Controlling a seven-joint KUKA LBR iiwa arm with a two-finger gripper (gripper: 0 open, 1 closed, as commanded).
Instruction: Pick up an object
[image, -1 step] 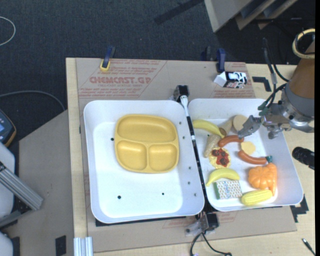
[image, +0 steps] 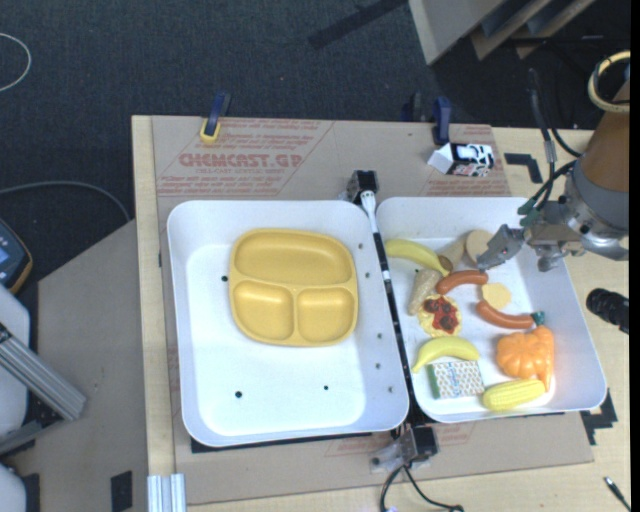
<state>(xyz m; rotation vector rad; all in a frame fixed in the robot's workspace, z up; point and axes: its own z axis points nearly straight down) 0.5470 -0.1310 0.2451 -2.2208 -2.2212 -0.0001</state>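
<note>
Crowding the right bin (image: 585, 330) is a heap of toy food: a banana (image: 415, 254) at the upper left, a tan round piece (image: 475, 243) beside it, a red sausage (image: 461, 281) just below, and a pizza slice (image: 437, 313) dotted with red toppings under that. A yellow half-round slice (image: 496, 296) sits just above a second sausage (image: 506, 320) that runs toward an orange bell pepper (image: 526, 352). Lower down lie another banana (image: 446, 349), a small patterned packet (image: 457, 378) touching it, and a corn cob (image: 514, 394) against the near rim. These pieces lie close together, several touching, so few have free room on every side.

The gripper (image: 520, 243) hangs over the upper part of this bin, close above the tan piece and the red sausage. Nothing can be seen between its fingers, and how far apart they stand cannot be told from this angle. Grey wrist and cables trail off to the right.

The left bin (image: 190, 300) carries a yellow three-compartment tray (image: 294, 285) in its upper half, one long section above two smaller ones.

Both bins rest on a brown board (image: 160, 180) that covers the worktop, printed in red with "CHEMCAST G.P". A yellow clamp (image: 212, 122) and a blue clamp (image: 440, 118) grip its far edge, and a small black-and-white tag (image: 462, 158) lies near the blue one.
</note>
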